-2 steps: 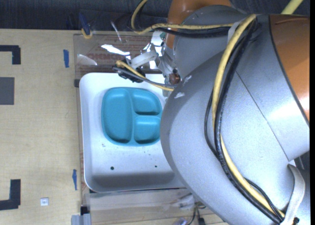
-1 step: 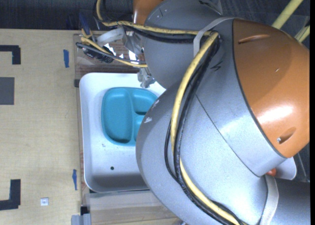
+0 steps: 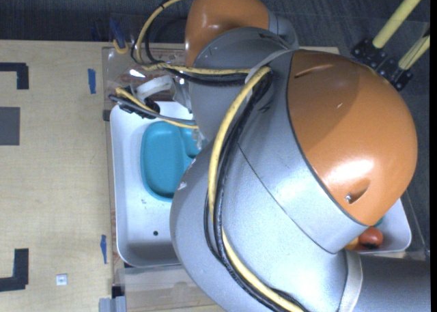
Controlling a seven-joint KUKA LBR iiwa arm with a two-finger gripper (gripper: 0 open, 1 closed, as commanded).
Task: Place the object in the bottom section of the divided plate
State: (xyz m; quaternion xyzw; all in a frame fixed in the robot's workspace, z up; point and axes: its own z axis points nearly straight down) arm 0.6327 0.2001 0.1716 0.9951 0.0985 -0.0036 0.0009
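Mostly the arm [image 3: 293, 167] dominates from about 3 o'clock, its grey and orange bulk lying over both bins, so the step in hand has to be judged from little. A blue divided plate [image 3: 164, 157] lies in the left white bin [image 3: 130, 188], at roughly 9 o'clock from the arm's mass, with part of it hidden under the wrist. A small orange object [image 3: 370, 237] sits at about 5 o'clock, at the corner of the right bin [image 3: 403, 232], well apart from the plate; it may be the piece to move, though too little of it shows to be sure. To do the step well, the arm should come down squarely over the piece, lift clear of the bin wall, and release low over the plate's bottom section. Where the claw is, and whether it is spread or pressed together, I cannot tell.
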